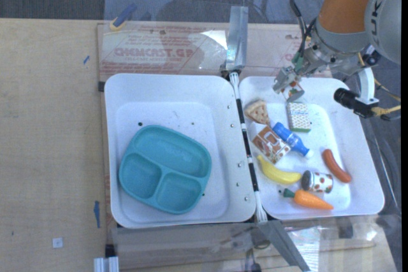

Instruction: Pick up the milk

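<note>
The gripper [288, 85] hangs over the far edge of the right bin [366, 156], toward its far left corner; whether its fingers are open or closed cannot be told from this slant. The milk carton [298, 116] lies in the right bin just beside and nearer than the gripper, apart from it. Around it sit a pizza slice [257, 112], a blue bottle [291, 139], a patterned box [270, 144], a banana [278, 173], a sausage [336, 165], a small can [317, 181] and a carrot [308, 200]. The left bin [124, 95] holds a teal divided plate [164, 168].
</note>
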Controlling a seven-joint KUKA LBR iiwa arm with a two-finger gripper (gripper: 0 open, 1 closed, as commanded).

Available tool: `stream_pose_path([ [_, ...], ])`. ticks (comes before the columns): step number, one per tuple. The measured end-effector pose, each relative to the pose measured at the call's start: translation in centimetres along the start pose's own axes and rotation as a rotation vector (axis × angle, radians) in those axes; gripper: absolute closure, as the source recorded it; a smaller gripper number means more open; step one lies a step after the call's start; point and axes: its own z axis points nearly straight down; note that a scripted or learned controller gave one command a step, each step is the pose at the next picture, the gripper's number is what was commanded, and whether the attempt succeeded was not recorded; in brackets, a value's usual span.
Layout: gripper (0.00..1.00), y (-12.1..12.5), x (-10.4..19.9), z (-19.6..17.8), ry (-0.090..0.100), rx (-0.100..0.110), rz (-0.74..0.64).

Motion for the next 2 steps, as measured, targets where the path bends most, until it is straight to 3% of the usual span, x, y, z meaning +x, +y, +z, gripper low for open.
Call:
stream_pose_path([
  [1, 1.00, 2.8, 5.6, -4.6, 0.000, -0.001, -0.126],
  [2, 1.00, 4.2, 8.8, -4.9, 0.001, -0.001, -0.327],
])
